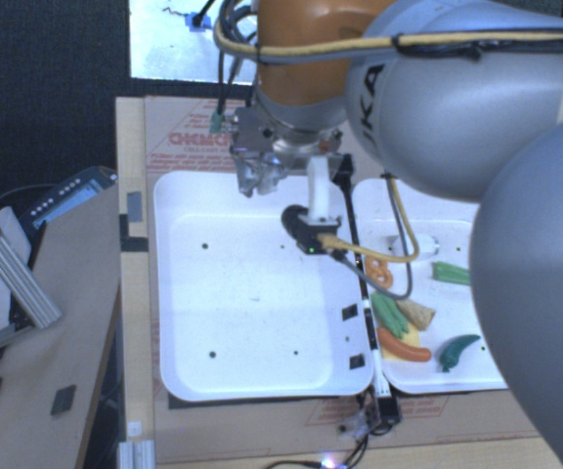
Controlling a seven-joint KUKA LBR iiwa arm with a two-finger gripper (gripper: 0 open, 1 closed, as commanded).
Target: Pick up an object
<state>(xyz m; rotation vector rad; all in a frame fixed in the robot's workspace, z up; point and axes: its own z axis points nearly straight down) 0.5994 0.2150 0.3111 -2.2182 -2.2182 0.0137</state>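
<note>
Lower right of frame, right bin (pixel 428 384): dark green pepper (pixel 457 350), orange-red piece (pixel 404 351) just left of it, light green piece (pixel 389 311), orange ring (pixel 380 273) farther up. Upper centre: end effector (pixel 254 176) above far rim of left bin (pixel 213 379); open or closed state cannot be determined

Reaches in from the right with the broad grey links of the arm (pixel 477 115) crossing the upper and near right of the view, narrowing past the orange band (pixel 311 37) to the wrist (pixel 296 130). Points the metal gripper (pixel 255 172) downward, just left of and below the wrist, near upper centre.
</note>
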